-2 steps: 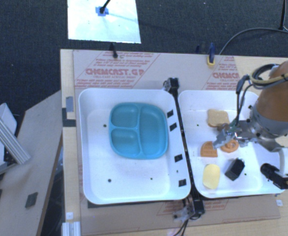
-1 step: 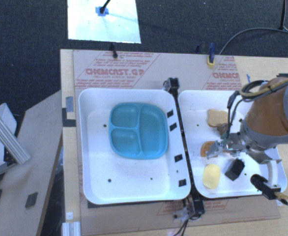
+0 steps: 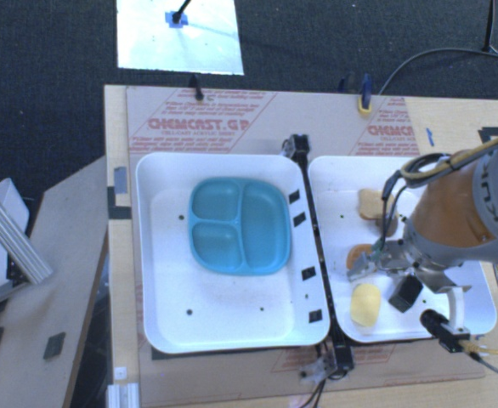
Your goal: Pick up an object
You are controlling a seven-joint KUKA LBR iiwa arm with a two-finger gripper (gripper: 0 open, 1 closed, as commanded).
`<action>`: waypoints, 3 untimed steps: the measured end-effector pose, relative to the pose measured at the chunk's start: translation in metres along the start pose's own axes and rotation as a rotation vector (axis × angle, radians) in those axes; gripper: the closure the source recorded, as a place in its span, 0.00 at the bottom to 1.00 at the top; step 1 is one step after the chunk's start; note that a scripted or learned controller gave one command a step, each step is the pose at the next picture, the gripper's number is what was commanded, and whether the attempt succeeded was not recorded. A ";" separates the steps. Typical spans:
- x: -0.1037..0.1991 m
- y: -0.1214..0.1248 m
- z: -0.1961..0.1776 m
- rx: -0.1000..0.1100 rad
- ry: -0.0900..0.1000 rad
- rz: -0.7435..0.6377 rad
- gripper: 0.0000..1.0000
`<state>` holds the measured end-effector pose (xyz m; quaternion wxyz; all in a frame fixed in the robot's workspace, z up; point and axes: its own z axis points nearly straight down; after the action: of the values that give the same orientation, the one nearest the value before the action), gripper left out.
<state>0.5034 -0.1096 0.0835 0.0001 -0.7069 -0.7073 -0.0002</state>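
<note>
1. Nearest you, at the front of the right bin [image 3: 483, 313], you see a pale yellow, egg-shaped object [image 3: 365, 303] lying on the bin floor close to the divider between the two bins.
2. Just above and slightly to the right of it, the gripper [image 3: 370, 262] hangs low over the same bin, at the end of the grey arm [image 3: 457, 215] that comes in from the right. The metal tip points left, toward the divider. You cannot tell from this angle how the tip is set, and nothing can be seen caught in it.
3. Right at that tip sits an orange-brown object [image 3: 359, 253], partly covered by the metalwork. It looks to be touching or almost touching the gripper, but you cannot tell which.
4. Further back in the right bin you find a tan, bread-coloured object [image 3: 370, 203], near the arm's cables and apart from the gripper.
5. The yellow object lies near the gripper, in front of it, with a clear gap of bin floor between them.
6. In the left bin [image 3: 168, 313], a blue divided plate [image 3: 238, 226] rests flat, towards the back half.
7. Beyond both bins you see the brown printed board [image 3: 232, 117] under them.
</note>
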 end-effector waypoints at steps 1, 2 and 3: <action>0.001 0.001 -0.013 -0.003 0.002 -0.001 1.00; -0.005 0.001 -0.074 -0.004 -0.002 -0.003 1.00; 0.000 -0.004 -0.133 -0.007 -0.002 -0.005 1.00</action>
<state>0.4991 -0.1099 0.2169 -0.0028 -0.7053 -0.7089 -0.0021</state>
